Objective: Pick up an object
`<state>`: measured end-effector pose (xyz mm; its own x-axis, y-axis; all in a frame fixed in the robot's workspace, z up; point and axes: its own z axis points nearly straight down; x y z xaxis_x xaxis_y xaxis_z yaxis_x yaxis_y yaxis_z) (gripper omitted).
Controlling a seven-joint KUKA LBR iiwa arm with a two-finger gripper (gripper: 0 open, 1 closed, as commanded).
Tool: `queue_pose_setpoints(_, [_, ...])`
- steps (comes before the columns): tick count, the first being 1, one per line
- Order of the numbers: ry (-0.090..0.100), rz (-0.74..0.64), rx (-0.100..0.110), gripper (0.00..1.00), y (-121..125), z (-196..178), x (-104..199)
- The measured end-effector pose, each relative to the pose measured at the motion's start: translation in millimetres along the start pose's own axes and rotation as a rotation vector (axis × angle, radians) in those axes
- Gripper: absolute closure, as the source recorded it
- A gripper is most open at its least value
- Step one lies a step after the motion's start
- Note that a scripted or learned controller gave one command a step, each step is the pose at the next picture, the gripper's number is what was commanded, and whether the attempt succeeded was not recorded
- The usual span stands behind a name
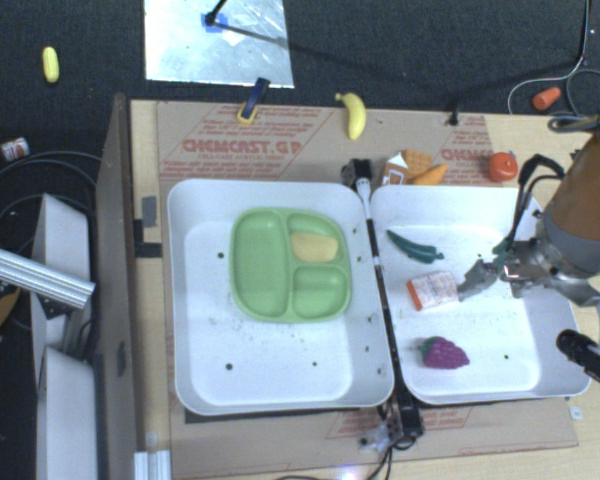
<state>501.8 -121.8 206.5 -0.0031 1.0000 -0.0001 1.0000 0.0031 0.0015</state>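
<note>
The small red-and-white packet [433, 290] lay flat in the right bin [540, 368], near its left wall and about midway down! Right against its right end sat the gripper [477, 278], fingertips low over the bin floor and touching or almost touching the packet's edge. Whether those fingers were spread or closed could not be told from this slanted view, and nothing showed plainly clamped between them. Behind the gripper the grey arm [580, 238] reached in from the right, its bulk hanging over the bin's right side.

Up and to the left of the packet, a dark green pepper-like piece [414, 246] lay at an angle, apart from it. Below the packet, a purple bunch of grapes [444, 353] rested near the bin's front.

Across the divider, the left bin [210, 368] carried a green sectioned plate [270, 268], and a yellow item [315, 247] sat in the plate's upper right compartment.

Beyond the bins, on the cardboard [280, 138], a yellow banana [354, 115] lay at the back edge, an orange carrot-like piece [426, 174] sat just behind the right bin, and a red-orange round piece [501, 166] sat further right. Far off on the dark floor, a small yellow object [50, 64] lay alone.
</note>
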Motion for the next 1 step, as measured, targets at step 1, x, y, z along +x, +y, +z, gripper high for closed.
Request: queue_pose_setpoints(1, [0.004, -0.002, -0.009, 0.0, 59.2, 122.2, 13.4])
